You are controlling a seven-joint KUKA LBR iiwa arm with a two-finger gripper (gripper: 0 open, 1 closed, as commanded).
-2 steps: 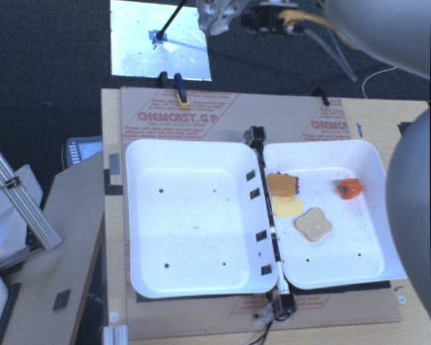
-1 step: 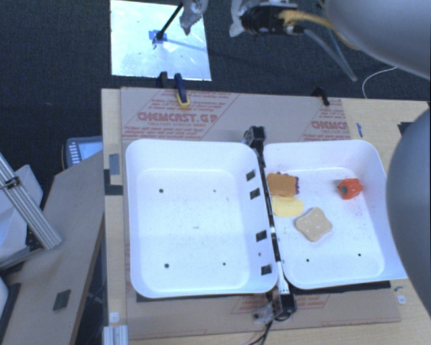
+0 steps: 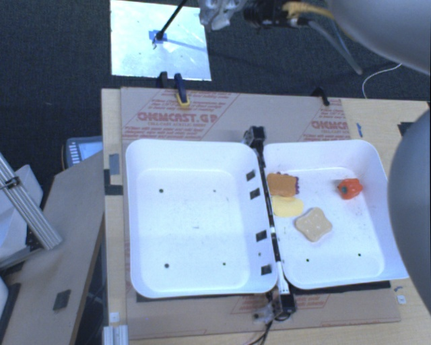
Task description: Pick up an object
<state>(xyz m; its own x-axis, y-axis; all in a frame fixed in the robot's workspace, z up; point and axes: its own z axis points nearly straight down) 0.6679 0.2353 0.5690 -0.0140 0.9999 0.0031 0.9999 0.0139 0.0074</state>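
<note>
While the hand (image 3: 219, 13) hangs high above the counter (image 3: 283, 111), grip state can't be told. Toast slice (image 3: 313, 224), cheese (image 3: 287, 207), orange veg (image 3: 349, 189) lie in rt bin (image 3: 377, 249).

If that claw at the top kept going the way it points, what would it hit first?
Hard to judge depth, but the gripper seems to point down over the dark floor beyond the bench, near a shiny sheet, not the bins.

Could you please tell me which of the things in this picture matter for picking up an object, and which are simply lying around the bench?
For the job:
- toast slice
- yellow cheese slice
- orange sandwich piece
- red pepper
- right bin holding them
- gripper, up at the top

Just lying about:
- left bin
- yellow clamp
- cardboard sheet
- metal rail
</note>
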